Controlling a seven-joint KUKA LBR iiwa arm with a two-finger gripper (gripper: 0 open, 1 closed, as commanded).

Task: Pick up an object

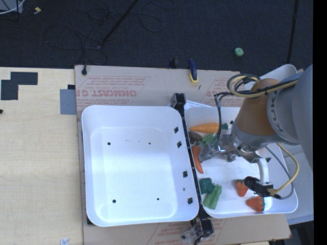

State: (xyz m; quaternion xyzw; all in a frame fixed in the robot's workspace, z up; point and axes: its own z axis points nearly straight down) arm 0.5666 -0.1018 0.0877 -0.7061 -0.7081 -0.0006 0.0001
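1. Left bin (97,137): white, shallow, sits on cardboard sheet (127,88) atop the bench. Small dark dots on its floor.
2. Black clips (179,102) run along the seam btwn the two bins.
3. Right bin (286,205): white, holds the objs; arm covers much of its upper right.
4. Gripper (210,148): low in right bin's upper-left part, near the seam, pointing left. Metal/dark parts tangled w/ small items there; can't tell how far it's open, nor whether it grips anything.
5. Just left of gripper, by the seam: orange carrot-like piece (196,160) lying lengthwise, w/ a brownish bit above it. Looks touching or nearly touching the tool; unclear which.
6. Above gripper: long orange piece (205,128), lying flat, roughly horizontal.
7. Below gripper, lower left of right bin: green pieces (210,192), a dark teal chunk beside a lighter green pod, touching each other. Apart from the gripper.
8. Further right, lower edge: two red-orange pieces (254,203), one small, one larger w/ green tip, close to a black cable end.
9. Arm (265,114): enters from right, grey body, orange band above wrist, bent down & left over right bin. Yellow/black cables loop over its top & trail down its right side.
10. Far top: small green ball (238,51) on dark floor, well apart from the bins.
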